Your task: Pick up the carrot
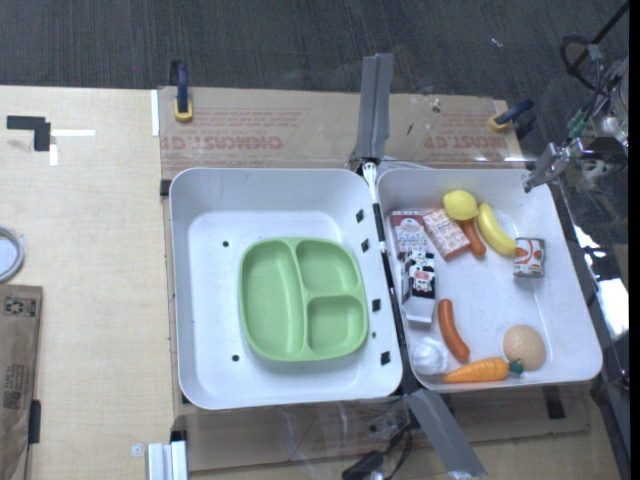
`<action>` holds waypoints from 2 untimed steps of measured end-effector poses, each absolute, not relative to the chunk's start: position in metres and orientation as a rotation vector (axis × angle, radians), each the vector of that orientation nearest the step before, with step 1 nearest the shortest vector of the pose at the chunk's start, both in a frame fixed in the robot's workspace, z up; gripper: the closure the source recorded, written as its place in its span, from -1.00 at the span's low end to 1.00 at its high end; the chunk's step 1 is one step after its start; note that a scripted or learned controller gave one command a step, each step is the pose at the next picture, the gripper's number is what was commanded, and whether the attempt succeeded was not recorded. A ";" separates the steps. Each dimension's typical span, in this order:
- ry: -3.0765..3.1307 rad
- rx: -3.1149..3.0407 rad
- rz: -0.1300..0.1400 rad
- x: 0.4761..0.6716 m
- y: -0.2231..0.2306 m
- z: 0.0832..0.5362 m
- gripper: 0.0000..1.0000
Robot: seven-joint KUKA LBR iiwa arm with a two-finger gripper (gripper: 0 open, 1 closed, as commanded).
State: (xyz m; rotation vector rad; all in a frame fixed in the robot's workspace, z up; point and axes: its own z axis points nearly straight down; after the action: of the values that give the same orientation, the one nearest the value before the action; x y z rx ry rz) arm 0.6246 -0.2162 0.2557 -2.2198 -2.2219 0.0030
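The carrot (478, 370), orange with a green stub at its right end, lies flat along the near wall of the right bin (575, 298). It sits between a white lump (428, 356) on its left and a tan round roll (523, 346) on its right. My gripper (560, 160) hangs at the far right corner of that bin, well away from the carrot, with cables tangled behind it. Nothing shows between it and the carrot.
An orange-red sausage (453, 330) lies just above the carrot. Further back are a milk carton (420, 283), two red packets (410, 233), a lemon (460, 204), a banana (494, 230) and a small can (529, 257). The left bin (195, 268) holds a green divided plate (303, 298).
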 end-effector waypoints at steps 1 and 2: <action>-2.358 -2.075 0.001 0.595 -0.152 0.092 -1.00; -2.212 -2.233 0.001 0.648 -0.185 0.148 -1.00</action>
State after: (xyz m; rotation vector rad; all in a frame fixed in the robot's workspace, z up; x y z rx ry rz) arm 0.6480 -0.1847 0.1483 -2.2331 -2.2121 0.0012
